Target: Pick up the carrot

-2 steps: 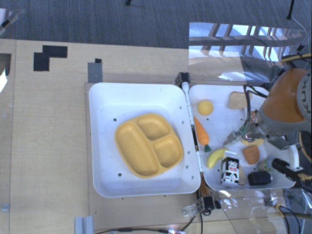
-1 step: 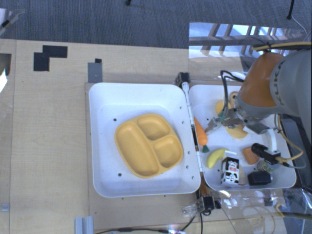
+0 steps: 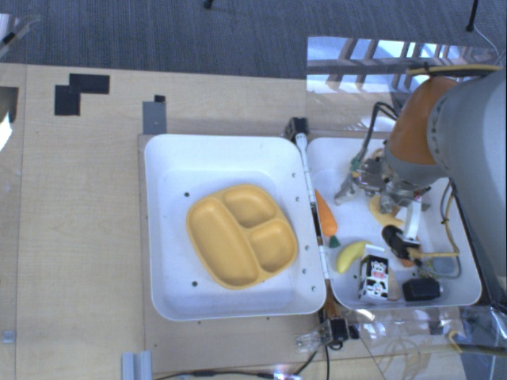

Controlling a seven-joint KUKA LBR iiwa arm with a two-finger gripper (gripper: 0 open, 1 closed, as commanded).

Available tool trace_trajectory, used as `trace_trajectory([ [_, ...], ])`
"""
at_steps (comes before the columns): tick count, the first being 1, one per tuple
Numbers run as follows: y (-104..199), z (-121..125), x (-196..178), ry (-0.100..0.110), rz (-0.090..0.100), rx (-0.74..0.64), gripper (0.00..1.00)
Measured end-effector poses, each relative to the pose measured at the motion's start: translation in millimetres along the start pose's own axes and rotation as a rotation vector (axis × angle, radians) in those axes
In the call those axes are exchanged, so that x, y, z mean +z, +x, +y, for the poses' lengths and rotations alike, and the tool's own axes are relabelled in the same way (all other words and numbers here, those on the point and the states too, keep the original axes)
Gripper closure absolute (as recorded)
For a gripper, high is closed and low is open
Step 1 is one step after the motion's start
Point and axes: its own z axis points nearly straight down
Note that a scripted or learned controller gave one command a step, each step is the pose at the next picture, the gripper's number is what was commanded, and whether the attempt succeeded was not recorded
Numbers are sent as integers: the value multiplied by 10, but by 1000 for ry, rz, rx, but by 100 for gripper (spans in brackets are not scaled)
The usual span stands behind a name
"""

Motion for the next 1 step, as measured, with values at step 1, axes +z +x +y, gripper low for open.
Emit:
trace_trajectory([
  [1, 15, 25, -124, -6, 0, -10, 100],
])
